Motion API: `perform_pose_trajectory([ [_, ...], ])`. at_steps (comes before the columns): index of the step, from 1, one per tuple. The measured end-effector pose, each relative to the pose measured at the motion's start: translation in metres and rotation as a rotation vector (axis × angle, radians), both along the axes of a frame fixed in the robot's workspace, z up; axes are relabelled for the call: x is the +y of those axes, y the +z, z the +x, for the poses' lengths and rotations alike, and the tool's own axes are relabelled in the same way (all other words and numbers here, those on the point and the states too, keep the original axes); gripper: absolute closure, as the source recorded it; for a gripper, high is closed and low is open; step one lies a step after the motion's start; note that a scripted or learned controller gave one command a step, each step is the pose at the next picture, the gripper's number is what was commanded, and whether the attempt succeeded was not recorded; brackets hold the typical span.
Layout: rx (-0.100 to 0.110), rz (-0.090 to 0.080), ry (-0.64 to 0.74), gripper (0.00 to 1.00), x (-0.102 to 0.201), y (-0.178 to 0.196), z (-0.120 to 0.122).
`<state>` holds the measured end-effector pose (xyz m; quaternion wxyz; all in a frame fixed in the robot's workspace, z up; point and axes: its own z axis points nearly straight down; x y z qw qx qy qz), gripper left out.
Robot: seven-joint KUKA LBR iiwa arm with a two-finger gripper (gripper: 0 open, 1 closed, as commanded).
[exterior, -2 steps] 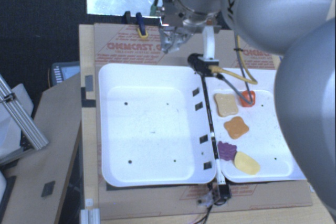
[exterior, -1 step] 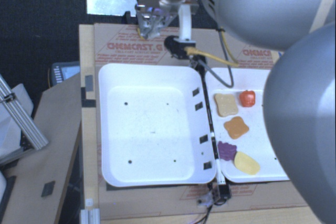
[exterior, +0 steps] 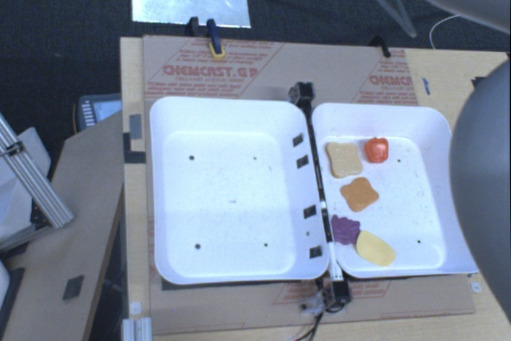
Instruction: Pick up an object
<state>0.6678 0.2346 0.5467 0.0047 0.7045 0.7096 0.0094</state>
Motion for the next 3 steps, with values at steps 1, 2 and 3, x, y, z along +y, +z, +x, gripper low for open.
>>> perform_pose_trajectory([
  [1,0.034,-0.011,-0.013,1.0,-0.087,-0.139,-0.063],
  [2,0.02,-0.005,0.003,1.0,-0.005,-0.147,-0.073],
  [3,0.005,-0.001,-0.001,1.0,0.0,-0.028,-0.044],
])
